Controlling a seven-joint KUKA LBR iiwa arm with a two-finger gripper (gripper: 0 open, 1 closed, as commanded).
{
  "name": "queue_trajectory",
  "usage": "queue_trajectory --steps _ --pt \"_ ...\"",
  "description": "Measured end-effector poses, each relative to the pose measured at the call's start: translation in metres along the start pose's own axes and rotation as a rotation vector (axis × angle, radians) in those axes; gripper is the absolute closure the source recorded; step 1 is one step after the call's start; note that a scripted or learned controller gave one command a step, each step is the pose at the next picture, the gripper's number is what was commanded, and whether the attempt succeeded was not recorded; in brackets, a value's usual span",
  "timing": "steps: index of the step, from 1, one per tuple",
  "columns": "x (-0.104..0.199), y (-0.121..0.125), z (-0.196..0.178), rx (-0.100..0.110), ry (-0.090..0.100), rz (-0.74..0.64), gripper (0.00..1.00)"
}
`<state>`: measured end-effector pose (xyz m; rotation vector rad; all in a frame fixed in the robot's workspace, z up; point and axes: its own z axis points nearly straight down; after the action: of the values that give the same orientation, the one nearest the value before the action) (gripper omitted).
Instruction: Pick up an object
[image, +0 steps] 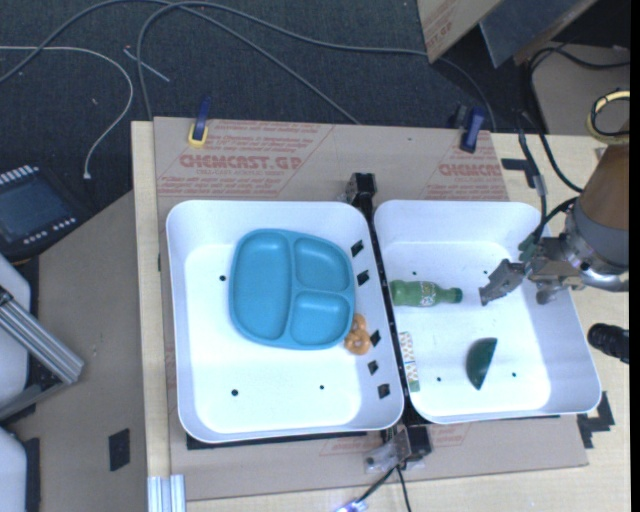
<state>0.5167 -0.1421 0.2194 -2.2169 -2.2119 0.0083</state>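
While nothing sits between its fingers, the gripper (505, 283) hangs over the right shallow white plastic bin (560, 400), upper right area, jaws spread apart. Small green plastic bottle (424, 293) lies on its side near that bin's left wall, cap pointing toward the gripper, a short gap between them. Dark green wedge-shaped object (481, 361) lies below the gripper, toward the front. Left white bin (200, 400) holds a light blue three-compartment plastic plate (290, 288), with a small orange-brown lumpy object (358, 338) touching its lower right edge. Both bins rest on the desk (270, 150).
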Motion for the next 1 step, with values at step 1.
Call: queue_trajectory --steps 1 --pt "0.0001 0.0022 -0.0044 -0.009 -0.002 -0.003 0.0"
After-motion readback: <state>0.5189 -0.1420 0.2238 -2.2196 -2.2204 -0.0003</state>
